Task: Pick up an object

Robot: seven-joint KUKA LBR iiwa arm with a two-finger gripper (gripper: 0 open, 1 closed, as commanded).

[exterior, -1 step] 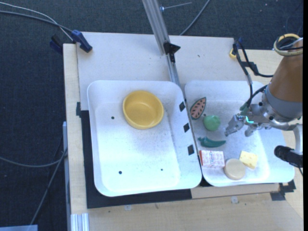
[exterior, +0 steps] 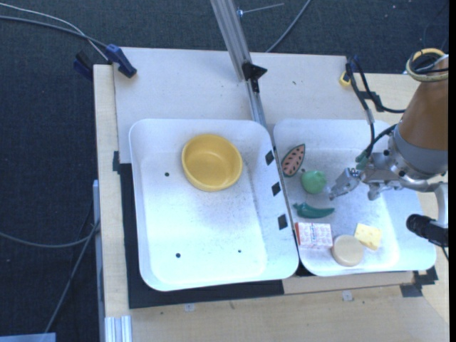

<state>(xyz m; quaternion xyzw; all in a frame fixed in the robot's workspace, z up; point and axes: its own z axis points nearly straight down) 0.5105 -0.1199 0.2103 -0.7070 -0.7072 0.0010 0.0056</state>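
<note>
Overhead, two white bins sit side by side on the bench. Left bin (exterior: 206,262): a yellow bowl (exterior: 211,162) stands upright near its far edge, toward the far right corner, with nothing touching it.

Right bin (exterior: 335,130): six small objects, all along its left and near parts. A brown, speckled leaf-shaped piece (exterior: 293,159) lies against the left wall. Just beside it, toward the near edge, is a green ball (exterior: 313,182). Below that lies a dark green pepper-like piece (exterior: 314,209). Near the near-left corner is a red-and-white packet (exterior: 313,234). A tan round block (exterior: 348,251) sits by the near edge, touching a yellow wedge (exterior: 368,236) on its right.

Arm enters over the right bin's right edge. Gripper (exterior: 343,184) hangs just right of the green ball, close to it; contact cannot be judged. Whether the claw is spread or closed cannot be told from this angle, and nothing is seen held in it.
</note>
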